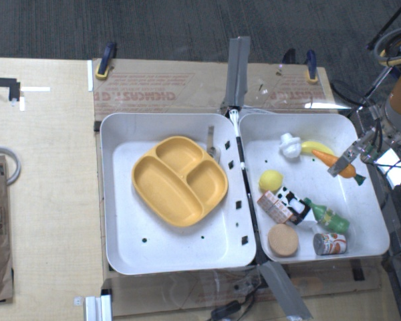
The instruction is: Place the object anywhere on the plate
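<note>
A yellow divided plate (180,179) lies in the left bin (113,199). The right bin (367,206) holds several small objects: a white piece (290,146), a banana (315,148), an orange carrot (325,158), a lemon (271,180), a printed box (275,207), a black-and-white toy (297,206), a green bottle (329,217), a can (330,244) and a brown disc (283,240). My gripper (342,164) reaches in from the right and sits low over the carrot's right end, at the right bin's far right side. The gripper's tip hides part of the carrot.
The bins' shared wall (244,179) runs between the plate and the objects. A cardboard sheet (167,89) lies behind the bins, held by clamps (107,60). Wooden bench top (40,179) extends to the left.
</note>
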You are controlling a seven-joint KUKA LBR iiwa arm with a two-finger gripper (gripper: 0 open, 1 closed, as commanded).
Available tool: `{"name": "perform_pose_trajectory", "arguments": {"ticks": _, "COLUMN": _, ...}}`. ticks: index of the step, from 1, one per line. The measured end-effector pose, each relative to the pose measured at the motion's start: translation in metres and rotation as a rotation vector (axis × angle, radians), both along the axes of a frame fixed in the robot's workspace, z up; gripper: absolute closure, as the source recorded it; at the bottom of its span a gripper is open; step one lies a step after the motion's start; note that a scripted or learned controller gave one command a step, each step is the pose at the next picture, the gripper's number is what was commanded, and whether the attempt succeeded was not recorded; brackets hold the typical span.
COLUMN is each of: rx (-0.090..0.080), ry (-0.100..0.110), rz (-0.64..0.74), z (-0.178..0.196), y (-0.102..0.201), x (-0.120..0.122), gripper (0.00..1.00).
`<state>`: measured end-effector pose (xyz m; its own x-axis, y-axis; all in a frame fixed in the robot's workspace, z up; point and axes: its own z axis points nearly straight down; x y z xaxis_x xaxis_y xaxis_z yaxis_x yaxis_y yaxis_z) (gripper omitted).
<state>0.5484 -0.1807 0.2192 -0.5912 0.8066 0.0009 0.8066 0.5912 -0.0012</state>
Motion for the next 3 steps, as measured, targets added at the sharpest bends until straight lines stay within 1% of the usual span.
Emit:
{"name": "perform_pose_trajectory", "arguments": {"ticks": 1, "rx": 0.000, "ry": 0.003, "rz": 0.095, "z": -0.020, "y": 0.052, "x": 0.021, "gripper": 1.00}}
{"name": "perform_pose_trajectory", "arguments": {"ticks": 2, "rx": 0.000, "ry": 0.004, "rz": 0.054, "z": -0.031, "y": 0.118, "x": 0.001, "gripper": 1.00}}
{"name": "perform_pose_trajectory", "arguments": {"ticks": 3, "rx": -0.001, "ry": 0.005, "rz": -0.188, "z": -0.006, "y": 0.133, "x": -0.042, "gripper": 1.00}}
